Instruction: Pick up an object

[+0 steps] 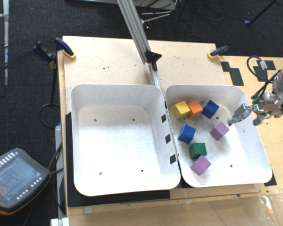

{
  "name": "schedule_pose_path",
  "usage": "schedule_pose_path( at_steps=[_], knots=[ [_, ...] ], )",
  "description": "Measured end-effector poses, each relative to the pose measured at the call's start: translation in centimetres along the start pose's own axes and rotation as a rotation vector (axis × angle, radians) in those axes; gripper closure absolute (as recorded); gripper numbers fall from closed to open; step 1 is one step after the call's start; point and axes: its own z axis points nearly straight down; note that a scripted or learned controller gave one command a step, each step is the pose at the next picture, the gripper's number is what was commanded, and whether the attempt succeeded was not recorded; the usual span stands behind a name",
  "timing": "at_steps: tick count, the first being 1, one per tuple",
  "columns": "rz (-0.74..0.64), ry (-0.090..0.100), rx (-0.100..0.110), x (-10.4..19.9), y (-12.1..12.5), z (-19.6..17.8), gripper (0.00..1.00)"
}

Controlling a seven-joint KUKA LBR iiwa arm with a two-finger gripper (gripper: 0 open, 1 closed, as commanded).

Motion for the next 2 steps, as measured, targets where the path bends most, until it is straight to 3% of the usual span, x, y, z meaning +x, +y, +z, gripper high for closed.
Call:
schedule_pose_path(
  at_steps=[1, 2],
  knots=[
    [0.000, -0.001, -0.004, 0.0, 0.1, -0.2, 0.00],
    [0.000, 0.000, 0.001, 0.8, 0.6, 4.7, 0.00]
  ],
)
